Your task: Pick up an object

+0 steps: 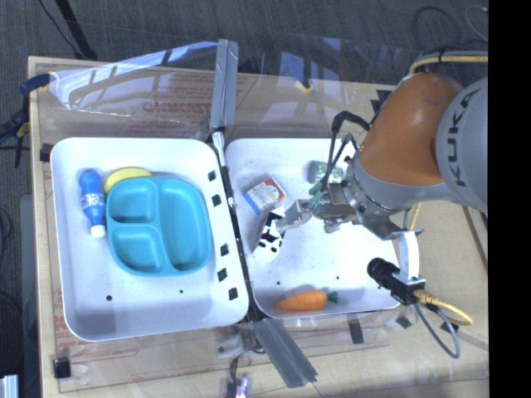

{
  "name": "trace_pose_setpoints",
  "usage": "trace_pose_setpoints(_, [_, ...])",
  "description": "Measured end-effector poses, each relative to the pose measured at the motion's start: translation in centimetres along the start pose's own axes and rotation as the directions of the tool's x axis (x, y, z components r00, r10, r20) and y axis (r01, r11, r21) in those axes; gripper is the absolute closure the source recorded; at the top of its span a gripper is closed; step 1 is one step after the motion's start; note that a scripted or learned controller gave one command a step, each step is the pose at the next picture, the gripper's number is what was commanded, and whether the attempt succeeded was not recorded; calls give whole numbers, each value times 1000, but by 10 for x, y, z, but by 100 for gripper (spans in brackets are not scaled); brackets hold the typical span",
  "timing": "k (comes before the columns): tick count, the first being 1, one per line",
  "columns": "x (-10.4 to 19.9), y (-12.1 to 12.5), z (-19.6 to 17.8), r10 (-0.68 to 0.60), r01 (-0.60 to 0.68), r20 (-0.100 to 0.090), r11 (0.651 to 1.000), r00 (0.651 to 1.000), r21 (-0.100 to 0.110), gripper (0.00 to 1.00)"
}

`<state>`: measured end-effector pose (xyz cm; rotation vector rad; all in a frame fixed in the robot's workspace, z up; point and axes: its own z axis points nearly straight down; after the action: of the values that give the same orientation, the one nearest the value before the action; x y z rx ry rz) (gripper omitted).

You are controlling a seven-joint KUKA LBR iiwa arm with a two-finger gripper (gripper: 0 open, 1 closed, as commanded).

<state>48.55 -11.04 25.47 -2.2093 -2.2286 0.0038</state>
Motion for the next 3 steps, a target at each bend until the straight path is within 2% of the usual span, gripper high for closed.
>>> trace_pose_setpoints(1, [-19, 66, 129, -134, 134, 0, 991, 991, 1, 0])
trace_pose_setpoints(2, [-12, 72, 163, 97, -97, -1, 995, 995, 1, 0])
trace_pose_setpoints(3, [-12, 73, 153, 90, -90, 0, 996, 996, 2, 100])
